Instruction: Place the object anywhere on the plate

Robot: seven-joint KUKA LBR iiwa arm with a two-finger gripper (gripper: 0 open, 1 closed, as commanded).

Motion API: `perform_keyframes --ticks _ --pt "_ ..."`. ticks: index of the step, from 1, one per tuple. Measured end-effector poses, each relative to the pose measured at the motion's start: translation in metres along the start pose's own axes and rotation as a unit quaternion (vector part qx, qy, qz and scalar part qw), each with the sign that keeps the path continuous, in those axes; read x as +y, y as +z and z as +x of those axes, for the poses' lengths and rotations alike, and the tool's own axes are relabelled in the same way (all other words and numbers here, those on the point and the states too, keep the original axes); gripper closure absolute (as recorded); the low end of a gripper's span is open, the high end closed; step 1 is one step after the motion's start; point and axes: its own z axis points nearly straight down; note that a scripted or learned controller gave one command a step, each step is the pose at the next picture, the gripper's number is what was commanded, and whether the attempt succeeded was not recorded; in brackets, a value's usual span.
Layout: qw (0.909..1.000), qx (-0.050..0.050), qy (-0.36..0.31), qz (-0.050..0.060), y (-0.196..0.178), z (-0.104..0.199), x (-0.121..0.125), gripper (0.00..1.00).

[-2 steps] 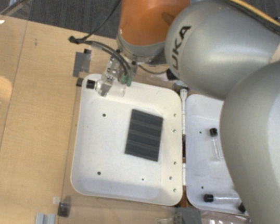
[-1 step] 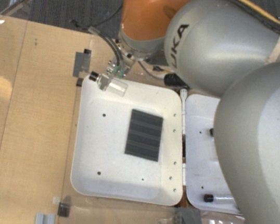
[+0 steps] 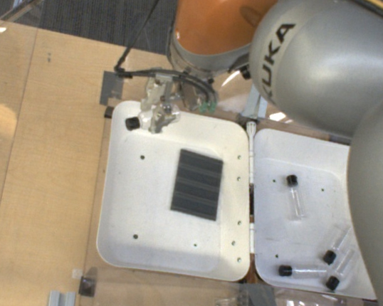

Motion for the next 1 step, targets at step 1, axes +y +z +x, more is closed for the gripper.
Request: perform_keyframes --ticks 1 --pt "0.9481 0.001 0.318 0.001 -0.0224 -0.018 0.003 1.0"
